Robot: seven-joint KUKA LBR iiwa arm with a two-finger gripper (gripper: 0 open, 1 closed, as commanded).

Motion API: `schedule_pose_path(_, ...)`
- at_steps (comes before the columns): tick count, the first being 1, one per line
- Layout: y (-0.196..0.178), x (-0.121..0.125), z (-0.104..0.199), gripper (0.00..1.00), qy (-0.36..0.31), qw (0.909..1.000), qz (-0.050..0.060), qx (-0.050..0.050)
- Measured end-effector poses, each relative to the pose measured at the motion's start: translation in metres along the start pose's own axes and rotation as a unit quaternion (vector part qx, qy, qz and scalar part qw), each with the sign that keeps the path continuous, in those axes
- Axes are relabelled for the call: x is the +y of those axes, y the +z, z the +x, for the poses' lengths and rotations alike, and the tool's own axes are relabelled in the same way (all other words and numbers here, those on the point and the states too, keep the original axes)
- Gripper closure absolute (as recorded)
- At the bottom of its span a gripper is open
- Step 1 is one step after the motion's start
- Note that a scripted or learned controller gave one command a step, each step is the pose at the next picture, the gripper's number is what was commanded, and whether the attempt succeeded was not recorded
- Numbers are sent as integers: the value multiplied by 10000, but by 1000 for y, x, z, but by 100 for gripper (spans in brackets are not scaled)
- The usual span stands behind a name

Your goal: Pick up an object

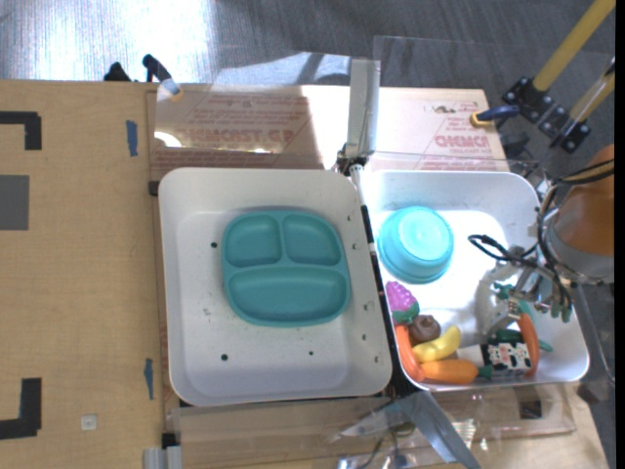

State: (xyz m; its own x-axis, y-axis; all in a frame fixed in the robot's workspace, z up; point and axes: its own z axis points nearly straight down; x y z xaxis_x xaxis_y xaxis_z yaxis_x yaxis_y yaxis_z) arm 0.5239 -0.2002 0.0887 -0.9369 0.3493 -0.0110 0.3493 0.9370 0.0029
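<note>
A heap of toy food (435, 345) lies along the right bin's (566, 360) near edge: grapes, banana, carrots, with a teal bowl (417, 243) behind.

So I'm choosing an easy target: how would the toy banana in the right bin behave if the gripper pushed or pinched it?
The toy banana looks like smooth moulded plastic, so probably stiff, light and somewhat slippery. Its curved shape may let it rock or pivot when pushed. It lies tight among the toy carrot and other toy food, so neighbours would likely shift too.
</note>
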Motion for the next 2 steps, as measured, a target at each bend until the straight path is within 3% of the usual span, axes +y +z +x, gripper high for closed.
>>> schedule_pose_path(1, -14, 1, -4, 100, -10, 10000, -3, -64)
schedule_pose_path(2, -138, 47, 1, 100, -311, 9995, -3, -38)
